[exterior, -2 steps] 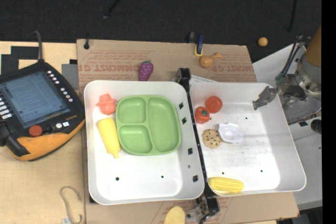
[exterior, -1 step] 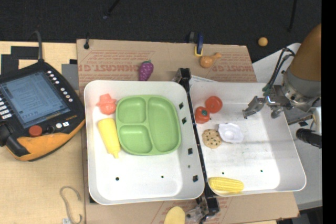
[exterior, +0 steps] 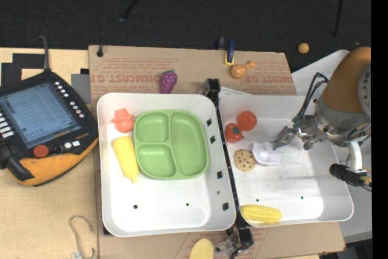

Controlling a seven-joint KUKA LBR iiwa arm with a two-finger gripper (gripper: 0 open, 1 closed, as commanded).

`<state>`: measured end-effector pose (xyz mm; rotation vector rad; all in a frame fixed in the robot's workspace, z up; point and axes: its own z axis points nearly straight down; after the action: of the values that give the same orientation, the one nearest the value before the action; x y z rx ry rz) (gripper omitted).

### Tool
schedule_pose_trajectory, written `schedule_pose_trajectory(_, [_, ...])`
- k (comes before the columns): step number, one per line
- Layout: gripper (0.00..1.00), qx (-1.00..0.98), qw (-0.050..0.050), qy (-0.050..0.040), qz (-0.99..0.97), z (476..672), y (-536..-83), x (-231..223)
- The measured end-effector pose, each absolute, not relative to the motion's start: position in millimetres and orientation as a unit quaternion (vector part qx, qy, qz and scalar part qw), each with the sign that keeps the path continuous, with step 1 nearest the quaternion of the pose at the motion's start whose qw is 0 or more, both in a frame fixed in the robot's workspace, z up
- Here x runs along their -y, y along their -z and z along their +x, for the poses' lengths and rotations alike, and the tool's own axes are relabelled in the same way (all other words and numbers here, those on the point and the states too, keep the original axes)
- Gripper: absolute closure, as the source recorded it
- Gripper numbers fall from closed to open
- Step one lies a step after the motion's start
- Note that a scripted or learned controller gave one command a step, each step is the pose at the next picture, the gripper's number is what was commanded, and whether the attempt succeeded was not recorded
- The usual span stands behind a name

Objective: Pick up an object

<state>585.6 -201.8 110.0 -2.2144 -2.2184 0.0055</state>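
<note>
The right bin (exterior: 315,203) holds a white crumpled object (exterior: 267,154), a cookie (exterior: 245,160), a red tomato (exterior: 247,120) and a smaller red piece (exterior: 233,131). A yellow corn cob (exterior: 261,213) lies at that bin's front edge. My gripper (exterior: 294,141) hangs over the right bin's middle, just right of the white object. Its fingers look spread, and nothing is between them. The left bin (exterior: 157,209) carries a green divided plate (exterior: 170,144), a pink item (exterior: 123,121) and a yellow item (exterior: 126,158).
Behind the bins on the cardboard lie purple grapes (exterior: 168,80) and an orange pear-shaped toy (exterior: 240,69). A small orange ball (exterior: 303,48) sits farther back. A yellow fruit (exterior: 202,248) lies in front of the bins. A control pendant (exterior: 42,124) rests at the left.
</note>
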Motion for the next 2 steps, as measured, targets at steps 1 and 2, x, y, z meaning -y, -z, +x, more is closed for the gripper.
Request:
schedule_pose_trajectory(1, [0.00,0.708,0.000,-0.0001,-0.706,587.1,-88,199])
schedule_pose_trajectory(2, [1.00,0.707,0.000,0.0012,-0.707,587.7,-99,200])
